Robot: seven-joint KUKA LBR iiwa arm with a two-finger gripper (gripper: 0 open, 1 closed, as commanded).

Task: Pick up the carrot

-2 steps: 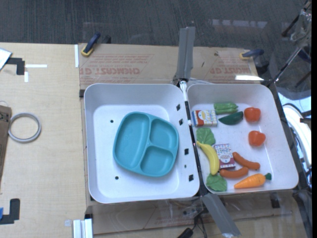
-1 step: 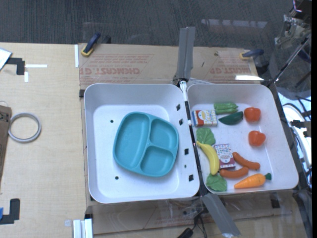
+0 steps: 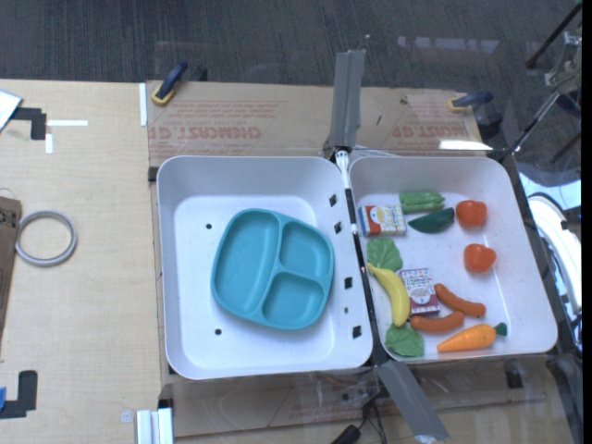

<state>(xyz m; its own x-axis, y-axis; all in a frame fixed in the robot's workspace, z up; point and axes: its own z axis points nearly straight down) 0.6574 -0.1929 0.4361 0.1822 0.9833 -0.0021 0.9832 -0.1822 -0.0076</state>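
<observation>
Small orange plastic carrot with a green stub [image 3: 469, 338] lying on its side in the near right corner of the right-hand shallow white bin [image 3: 518, 209], green end towards the right wall, just beside two orange-brown toy sausages [image 3: 448, 309]. Gripper state impossible to tell. Probably best approached from straight above, fingers set across the thick middle, well clear of the sausages and the bin wall, then lifted straight up.

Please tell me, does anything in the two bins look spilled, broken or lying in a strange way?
Nothing stands out. The teal divided plate lies flat in the left bin. The toy foods, including the carrot and banana, lie loosely scattered in the right bin, with none spilled or damaged.
</observation>
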